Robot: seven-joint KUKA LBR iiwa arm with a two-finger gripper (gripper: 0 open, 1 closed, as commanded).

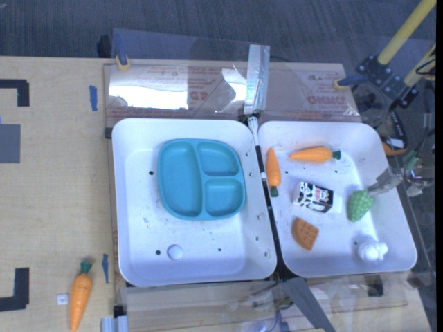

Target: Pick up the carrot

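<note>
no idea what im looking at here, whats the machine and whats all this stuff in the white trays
One camera looks down at a slant on a bench with two shallow white bins. The left bin holds a blue divided plate. The right bin holds two toy carrots, one lying near the top and one along the left wall, plus a black-and-white packet, a waffle-like brown piece, a green leafy toy and a small white object. A third carrot lies outside on the bench. The robot arm's gripper reaches in from the right, beside the green toy.
</note>
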